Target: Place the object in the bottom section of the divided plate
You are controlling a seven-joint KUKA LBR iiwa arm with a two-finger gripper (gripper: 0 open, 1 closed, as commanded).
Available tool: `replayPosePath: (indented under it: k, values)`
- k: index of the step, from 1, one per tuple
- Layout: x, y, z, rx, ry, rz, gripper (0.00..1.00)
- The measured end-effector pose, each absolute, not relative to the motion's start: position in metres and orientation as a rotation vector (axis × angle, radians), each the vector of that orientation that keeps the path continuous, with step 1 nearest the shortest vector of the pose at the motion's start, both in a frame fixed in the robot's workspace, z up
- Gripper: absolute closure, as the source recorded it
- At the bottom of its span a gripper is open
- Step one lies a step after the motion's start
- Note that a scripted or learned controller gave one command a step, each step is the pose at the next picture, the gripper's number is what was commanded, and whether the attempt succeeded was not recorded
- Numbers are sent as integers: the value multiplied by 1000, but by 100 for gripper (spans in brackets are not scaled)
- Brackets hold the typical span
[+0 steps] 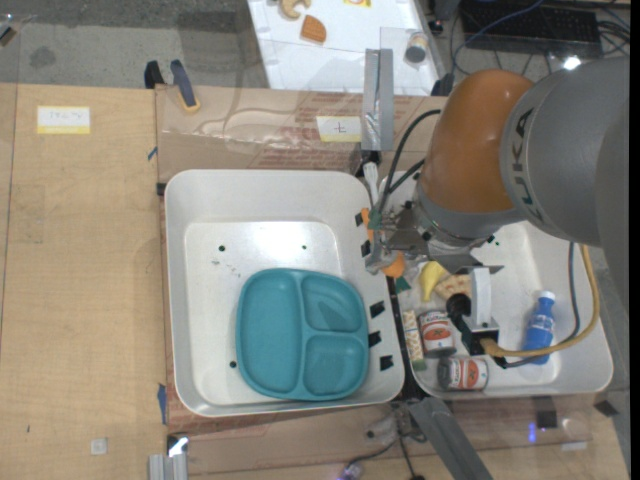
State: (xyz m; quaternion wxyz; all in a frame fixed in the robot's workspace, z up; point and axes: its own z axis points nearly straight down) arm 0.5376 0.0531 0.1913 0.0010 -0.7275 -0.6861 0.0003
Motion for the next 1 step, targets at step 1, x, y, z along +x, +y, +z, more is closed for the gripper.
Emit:
replayPosePath:
  k: [1]
  values:
    - [511, 135, 205, -2353, -2081, -2, 100]
